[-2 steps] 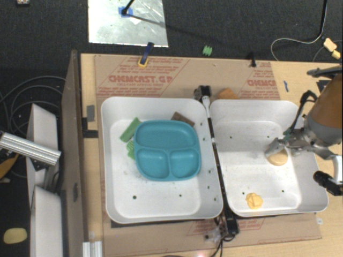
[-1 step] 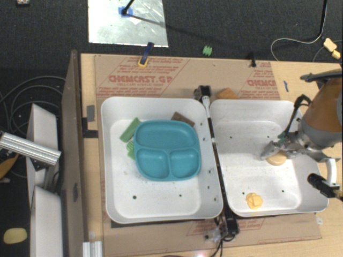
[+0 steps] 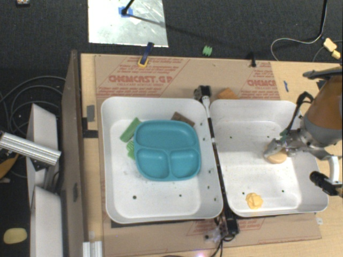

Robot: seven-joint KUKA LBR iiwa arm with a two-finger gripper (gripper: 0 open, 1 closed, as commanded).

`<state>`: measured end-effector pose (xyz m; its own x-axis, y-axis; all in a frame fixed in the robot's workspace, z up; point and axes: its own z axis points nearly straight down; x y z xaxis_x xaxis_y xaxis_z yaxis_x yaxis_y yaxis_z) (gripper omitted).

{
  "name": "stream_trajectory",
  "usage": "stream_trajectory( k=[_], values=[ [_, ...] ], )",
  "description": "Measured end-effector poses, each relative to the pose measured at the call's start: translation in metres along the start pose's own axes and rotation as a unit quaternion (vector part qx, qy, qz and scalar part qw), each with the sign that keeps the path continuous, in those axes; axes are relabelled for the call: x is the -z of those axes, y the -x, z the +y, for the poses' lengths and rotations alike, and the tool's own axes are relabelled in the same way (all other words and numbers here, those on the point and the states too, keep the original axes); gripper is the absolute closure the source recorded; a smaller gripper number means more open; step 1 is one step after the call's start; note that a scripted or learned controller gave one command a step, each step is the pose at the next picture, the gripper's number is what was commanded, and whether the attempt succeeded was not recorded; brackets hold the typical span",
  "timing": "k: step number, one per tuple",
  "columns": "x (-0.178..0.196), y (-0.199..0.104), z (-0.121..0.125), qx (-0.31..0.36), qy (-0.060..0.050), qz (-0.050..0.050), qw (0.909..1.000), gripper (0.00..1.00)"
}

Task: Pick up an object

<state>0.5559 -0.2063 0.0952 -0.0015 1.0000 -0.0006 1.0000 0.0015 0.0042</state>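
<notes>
Two shallow white bins sit side by side on a cardboard-covered bench (image 3: 161, 71). Left bin (image 3: 120, 197) has the biggest item: a blue 3-compartment tray (image 3: 167, 150), roughly centred, lying flat. Green pcs (image 3: 129, 131) poke out from under the tray's left edge, and a brown flat obj (image 3: 183, 119) sticks out at its upper right, partly under the tray rim. Right bin (image 3: 241, 116) is mostly bare white floor. Arm (image 3: 327, 114) comes in from the right, grey w/ orange-brown band, wrist low over the right bin's right-hand part. Gripper (image 3: 281, 148) is down at a tan roundish obj (image 3: 277, 157), which lies on the bin floor in the middle-right area; gripper tip is touching or just above it, can't tell which. Finger spread not resolvable at this res, and whether the tan obj sits between them can't tell. Small yellow lumpy obj (image 3: 254, 200) rests near the right bin's front edge, well apart from the gripper. Orange obj (image 3: 227, 94) lies outside the bins, just behind the right bin's back-left corner.
</notes>
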Motion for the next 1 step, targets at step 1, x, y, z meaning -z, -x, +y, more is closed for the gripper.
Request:
stream_trajectory(
  k=[1],
  values=[
    [0.0011,-0.0713,0.0853,0.006,0.003,0.001,1.0000,1.00]
  ],
)
